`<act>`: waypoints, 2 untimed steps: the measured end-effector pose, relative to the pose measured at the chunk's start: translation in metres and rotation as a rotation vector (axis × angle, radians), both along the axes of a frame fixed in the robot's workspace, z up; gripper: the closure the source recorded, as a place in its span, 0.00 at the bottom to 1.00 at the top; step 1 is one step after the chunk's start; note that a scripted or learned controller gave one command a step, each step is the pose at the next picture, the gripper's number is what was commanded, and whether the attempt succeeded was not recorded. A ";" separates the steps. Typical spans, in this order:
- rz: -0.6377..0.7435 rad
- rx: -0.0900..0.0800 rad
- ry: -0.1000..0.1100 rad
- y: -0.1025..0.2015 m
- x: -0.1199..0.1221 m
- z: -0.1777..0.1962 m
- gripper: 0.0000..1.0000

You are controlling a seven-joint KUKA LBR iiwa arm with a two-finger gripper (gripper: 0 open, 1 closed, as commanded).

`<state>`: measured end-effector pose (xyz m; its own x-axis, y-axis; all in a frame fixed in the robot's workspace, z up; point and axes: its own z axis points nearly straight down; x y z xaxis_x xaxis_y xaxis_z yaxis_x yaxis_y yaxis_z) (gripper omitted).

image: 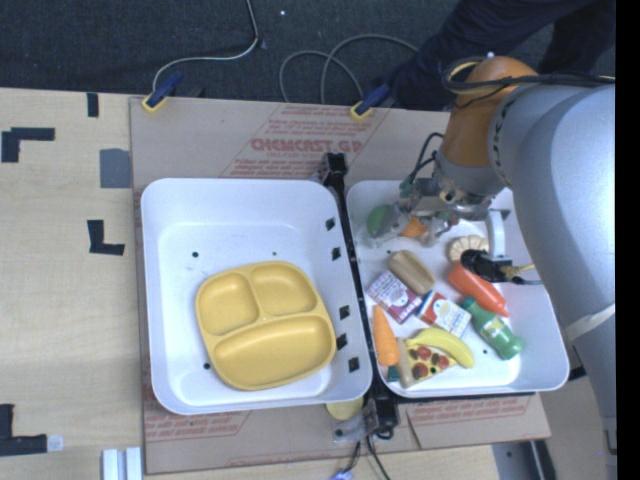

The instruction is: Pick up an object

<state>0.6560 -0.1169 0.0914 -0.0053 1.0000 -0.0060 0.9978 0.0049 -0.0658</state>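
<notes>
Gripper [432,211] low over the toy food, reaching for a pick.

An orange piece [413,230] lies just under the fingers, a green piece [380,219] beside them to the left, in the right bin [545,368]; whether they are open or closed, I cannot tell. Likely the grasp step; next comes closing squarely, then lifting straight.

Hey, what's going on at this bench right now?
A grey robot arm reaches in from the right, its end effector low over the back of the right bin, among toy foods like a banana and a carrot. The left bin holds a yellow divided plate.
</notes>
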 end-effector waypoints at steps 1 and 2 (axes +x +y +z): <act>-0.011 0.002 -0.011 0.007 0.003 -0.006 0.00; -0.009 0.010 -0.010 0.004 0.003 -0.006 0.00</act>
